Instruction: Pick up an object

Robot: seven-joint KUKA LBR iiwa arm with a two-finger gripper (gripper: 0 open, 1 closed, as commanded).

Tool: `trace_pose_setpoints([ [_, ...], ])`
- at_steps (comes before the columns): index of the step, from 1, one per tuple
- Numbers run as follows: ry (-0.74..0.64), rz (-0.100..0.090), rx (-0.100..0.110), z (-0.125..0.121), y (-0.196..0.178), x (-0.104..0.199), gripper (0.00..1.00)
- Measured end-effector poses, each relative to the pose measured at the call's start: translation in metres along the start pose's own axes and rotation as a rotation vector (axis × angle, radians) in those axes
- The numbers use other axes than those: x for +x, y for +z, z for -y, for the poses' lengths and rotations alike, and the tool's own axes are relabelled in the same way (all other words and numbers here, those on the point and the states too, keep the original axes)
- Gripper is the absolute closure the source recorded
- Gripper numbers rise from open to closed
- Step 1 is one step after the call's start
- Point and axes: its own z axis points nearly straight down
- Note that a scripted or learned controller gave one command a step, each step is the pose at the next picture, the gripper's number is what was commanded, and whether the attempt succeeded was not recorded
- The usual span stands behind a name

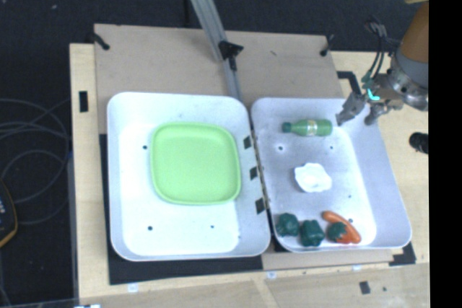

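My gripper (359, 112) hangs over the far right corner of the right bin (375, 177), fingers spread and gripping nothing. Everything I could take lies in that bin: a green bottle (308, 128) on its side near the far wall, just left of my fingers; a white lump (312, 177) at the bin's middle; two dark green pieces (301, 228) and a carrot (341, 227) along its near wall. A green plate (195, 163) sits in the left bin (130, 155).

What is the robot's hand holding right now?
Nothing. The gripper hangs open over the top right corner of the right bin, with nothing between its jaws. The green bottle lies just beside it, untouched.
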Motion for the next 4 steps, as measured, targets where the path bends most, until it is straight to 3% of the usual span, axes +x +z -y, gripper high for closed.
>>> trace_pose_setpoints([
  [1, 0.0, 0.0, 0.0, 0.0, 0.0, 0.0, 0.0],
  [3, 0.0, -0.001, 0.006, -0.004, 0.12, 0.009, 0.0],
  [4, 0.0, 0.001, 0.001, -0.004, 0.13, 0.008, 0.0],
])
